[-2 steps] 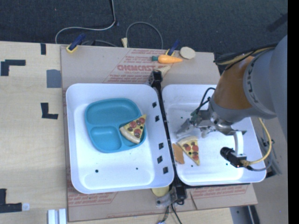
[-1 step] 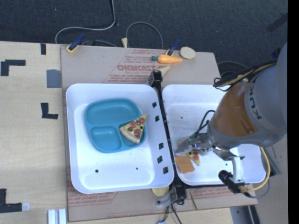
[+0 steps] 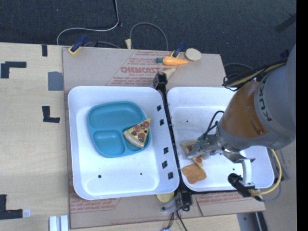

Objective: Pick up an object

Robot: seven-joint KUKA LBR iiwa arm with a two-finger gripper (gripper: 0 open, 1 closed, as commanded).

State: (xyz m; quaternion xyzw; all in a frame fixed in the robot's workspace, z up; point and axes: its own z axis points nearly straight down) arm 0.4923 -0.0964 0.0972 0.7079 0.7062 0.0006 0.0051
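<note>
Two white bins sit side by side on a brown cardboard sheet (image 3: 139, 69) that covers part of the desk (image 3: 29, 143). In the left bin (image 3: 115, 179) lies a blue divided plate (image 3: 117, 128), and a toy pizza slice (image 3: 138, 133) rests on the right side of this plate, its crust toward the lower left. A black divider with clips (image 3: 167, 134) runs between the two bins. In the right bin (image 3: 192, 100) a brown bread-like piece (image 3: 194, 173) lies near the bottom wall, and just above it there is a small cluster of objects (image 3: 190, 148), greenish and red, too mixed to name. The gripper (image 3: 204, 146) is low over this cluster, and the big grey and orange arm (image 3: 255, 112) covers much of the right side of that bin. I cannot tell how the jaws stand, because they blend with the cluster under them. Behind the bins, on the cardboard, lie a toy carrot (image 3: 174, 60) and a pale round piece (image 3: 193, 55). Red printing on the cardboard is partly readable, something like "CHEMCAST", the rest too small. Cables (image 3: 115, 13) run over the dark floor at the top.
</note>
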